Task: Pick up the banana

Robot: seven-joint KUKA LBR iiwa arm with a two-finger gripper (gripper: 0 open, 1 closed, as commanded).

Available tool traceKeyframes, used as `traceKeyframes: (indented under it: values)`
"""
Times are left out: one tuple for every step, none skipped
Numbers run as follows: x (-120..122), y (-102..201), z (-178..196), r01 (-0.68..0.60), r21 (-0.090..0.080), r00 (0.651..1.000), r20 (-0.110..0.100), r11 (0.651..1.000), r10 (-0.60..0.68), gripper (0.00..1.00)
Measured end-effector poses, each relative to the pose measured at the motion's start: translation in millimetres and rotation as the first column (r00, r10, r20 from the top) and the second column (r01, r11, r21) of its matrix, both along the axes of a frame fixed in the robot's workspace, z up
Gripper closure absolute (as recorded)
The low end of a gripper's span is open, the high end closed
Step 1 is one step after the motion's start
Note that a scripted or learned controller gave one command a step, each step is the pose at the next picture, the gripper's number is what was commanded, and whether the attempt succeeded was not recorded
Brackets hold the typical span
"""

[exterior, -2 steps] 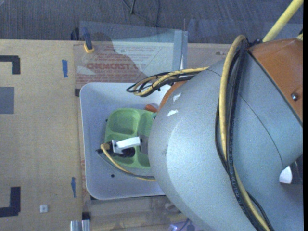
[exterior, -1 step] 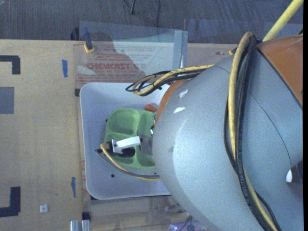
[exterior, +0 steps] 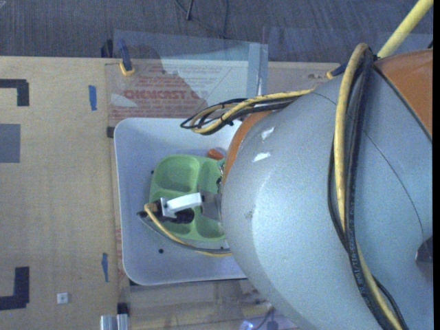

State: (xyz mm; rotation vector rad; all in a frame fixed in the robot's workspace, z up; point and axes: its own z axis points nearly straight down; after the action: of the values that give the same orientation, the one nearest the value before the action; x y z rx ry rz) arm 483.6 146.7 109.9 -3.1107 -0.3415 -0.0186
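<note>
1. You are looking down on a pale wooden tabletop [exterior: 55,184] that carries a shallow white plastic bin [exterior: 130,184] with rounded corners. Its left wall and near-left corner are in plain sight.
2. In that bin lies a light-green moulded plastic tray [exterior: 180,174], divided into compartments. Two of them sit side by side at its far end, parted by a raised rib, and a third is nearer you.
3. The tray's right edge runs under the large grey arm [exterior: 309,212], which covers the right part of the bin.
4. A small orange object [exterior: 216,154] sits just beyond the tray's far-right rim, on the bin floor. It is partly hidden by the arm, so you cannot tell what it is.
5. The tool [exterior: 212,206] is low over the tray's right side, close under the arm. You cannot tell whether it is apart or together, nor whether anything is clamped in it.
6. Where the banana lies you cannot tell, as the arm hides much of the bin.
7. Behind the bin stands a clear plastic sheet with red lettering [exterior: 180,81], upright at the tabletop's far edge.
</note>
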Motion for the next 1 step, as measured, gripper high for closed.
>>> traceKeyframes:
  values:
    - [-2.1,61.5,-14.7,-0.1,-0.016,0.995,-0.007,0.995,0.1,1.0]
